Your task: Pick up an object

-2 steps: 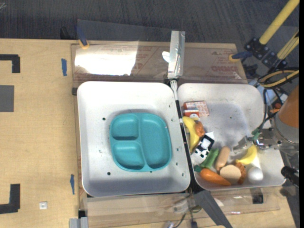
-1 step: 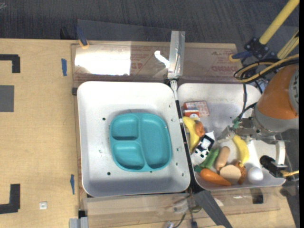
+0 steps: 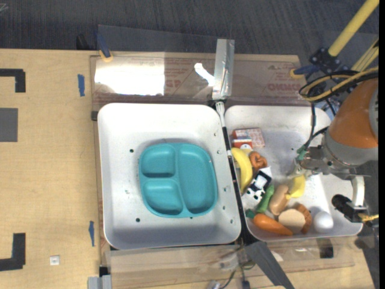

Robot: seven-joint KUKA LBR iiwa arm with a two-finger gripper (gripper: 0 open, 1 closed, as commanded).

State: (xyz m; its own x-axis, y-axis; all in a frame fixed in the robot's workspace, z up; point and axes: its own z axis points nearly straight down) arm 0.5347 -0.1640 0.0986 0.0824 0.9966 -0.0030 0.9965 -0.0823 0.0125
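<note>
Camera view showed the candidate objects piled in the right bin [image 3: 283, 122]: a banana [image 3: 242, 166] against the left wall, a carrot [image 3: 272, 224] at the front edge, a small yellow piece [image 3: 296, 187], a bread-like roll [image 3: 293, 217], a red-and-white box [image 3: 248, 138] toward the back. The end effector [image 3: 308, 160] hung over the bin's right half, near the yellow piece; whether it was apart or together I could not tell, nothing visibly between it. Best bet: drop on the yellow piece, probably the least crowded, and keep clear of the roll and the pale round object [image 3: 323, 221] beside it. Toys touched each other, so a neighbour could get nudged. Bin wall was close on the right. Left bin [image 3: 114, 161] held a teal divided plate [image 3: 178, 179]. Both bins sat on the desk [image 3: 42, 173].
</note>
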